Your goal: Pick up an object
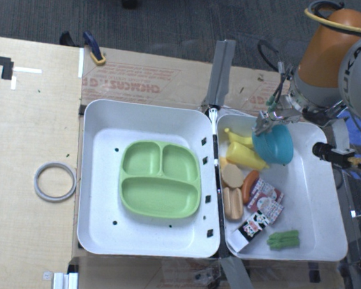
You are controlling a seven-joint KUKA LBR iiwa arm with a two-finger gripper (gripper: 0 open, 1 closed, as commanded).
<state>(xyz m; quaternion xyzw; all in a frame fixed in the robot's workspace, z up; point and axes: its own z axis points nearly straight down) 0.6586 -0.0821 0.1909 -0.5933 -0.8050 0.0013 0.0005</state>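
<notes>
The gripper (268, 120) hung over the back of the right bin (318, 206) with its fingers pinched on the rim of a blue cup (276, 144), a smooth, glossy plastic piece that was tilted, its rim up toward the gripper and its rounded body slanting down to the right, above the pile of toy food. Two shallow white bins with rounded corners sat side by side; the left bin (93, 183) held one pale green plate (161, 179), matte plastic, moulded into three compartments, two small at the back and one wide at the front. In the right bin lay one yellow banana-shaped piece (242, 152) just beside the cup, one round tan bun-like piece (232, 175), one tan hot-dog shape (233, 202), one reddish sausage (249, 185), one printed packet in red and white (267, 200), one small black-and-white carton (250, 230) and one ridged green piece (284, 239) near the front. The arm (344, 55) was grey with a shiny orange band. On the pale wooden bench (28, 125), left of the bins, lay one flat grey ring (55, 181).
</notes>
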